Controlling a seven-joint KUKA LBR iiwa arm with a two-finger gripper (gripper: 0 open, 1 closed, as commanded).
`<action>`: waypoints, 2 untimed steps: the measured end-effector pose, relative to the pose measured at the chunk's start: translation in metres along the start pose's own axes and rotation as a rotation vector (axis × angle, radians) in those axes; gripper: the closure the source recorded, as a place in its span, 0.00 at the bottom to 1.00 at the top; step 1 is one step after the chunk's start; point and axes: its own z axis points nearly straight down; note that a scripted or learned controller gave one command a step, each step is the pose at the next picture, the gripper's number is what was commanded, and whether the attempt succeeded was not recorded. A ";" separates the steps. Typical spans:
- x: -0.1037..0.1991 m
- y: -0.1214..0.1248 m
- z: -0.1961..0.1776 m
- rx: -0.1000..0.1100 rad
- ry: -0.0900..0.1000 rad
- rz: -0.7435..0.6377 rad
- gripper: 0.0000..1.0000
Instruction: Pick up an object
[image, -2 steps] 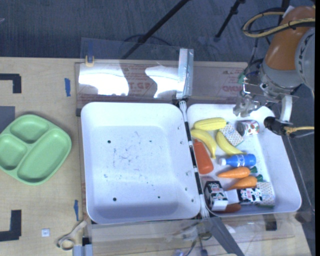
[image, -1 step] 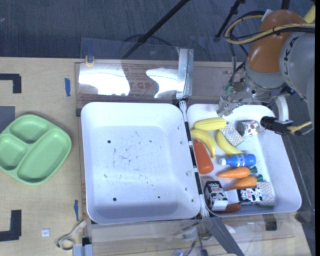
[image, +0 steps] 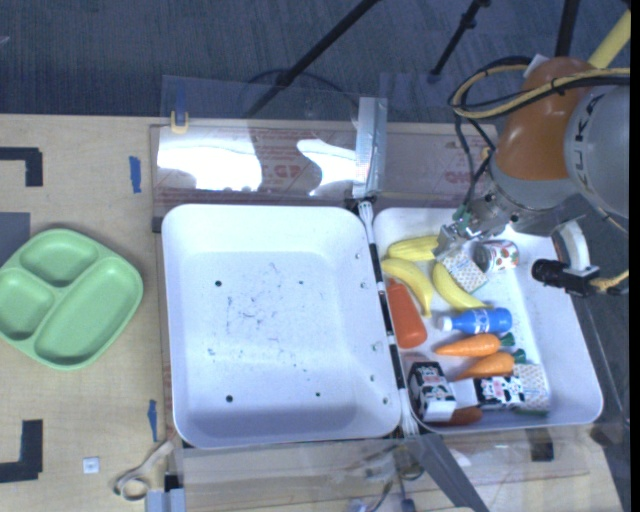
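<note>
Overhead view: robot arm (image: 560, 130) reaches over right white bin (image: 580, 370) holding bananas (image: 425, 270), carrots (image: 470, 347), bottle (image: 480, 321); green divided plate (image: 65, 297) sits far left

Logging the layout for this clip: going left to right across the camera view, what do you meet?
Green divided plate → left white bin → orange block at the right bin's left edge → blue bottle → gripper above the bananas, arm reaching in from the right.
</note>
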 end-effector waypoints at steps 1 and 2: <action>-0.008 -0.051 -0.005 0.000 0.001 0.069 1.00; -0.001 -0.031 -0.034 -0.002 -0.001 0.099 1.00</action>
